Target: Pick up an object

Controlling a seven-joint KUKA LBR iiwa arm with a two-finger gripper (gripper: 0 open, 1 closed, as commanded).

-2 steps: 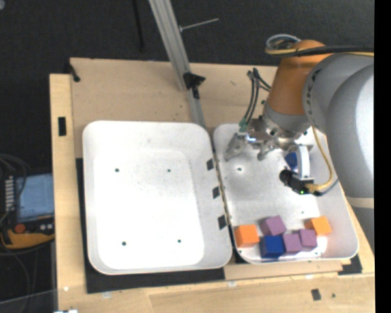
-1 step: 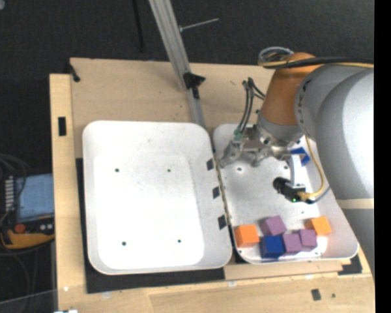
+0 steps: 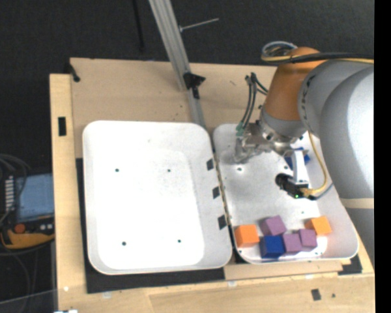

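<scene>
Where the arm (image 3: 332,122) reaches in from the right, its gripper (image 3: 240,154) hangs over the far left corner of the right bin (image 3: 260,188), close to that bin's left wall. Whether the gripper is released or clenched cannot be told from this angle, and no object is seen in it. Directly above the gripper sits the orange band (image 3: 285,93), followed by the broad grey link that fills the right side of the view. Dark cables (image 3: 250,103) run down beside the wrist, and a yellow cable (image 3: 322,175) loops down on the arm's near side.

The right bin holds all the objects, gathered along its near edge and well apart from the gripper. From left to right: an orange block (image 3: 247,235), a purple block (image 3: 273,226) with a blue block (image 3: 272,246) just in front of it, a second purple block (image 3: 292,242), a third purple block (image 3: 307,238), and an orange block at the right (image 3: 320,225). The blocks lie close together, several touching their neighbours.

The left bin (image 3: 150,194) lies just beside the right one on the wooden bench (image 3: 130,90). A slanted metal pole (image 3: 173,41) rises from behind the bins.
</scene>
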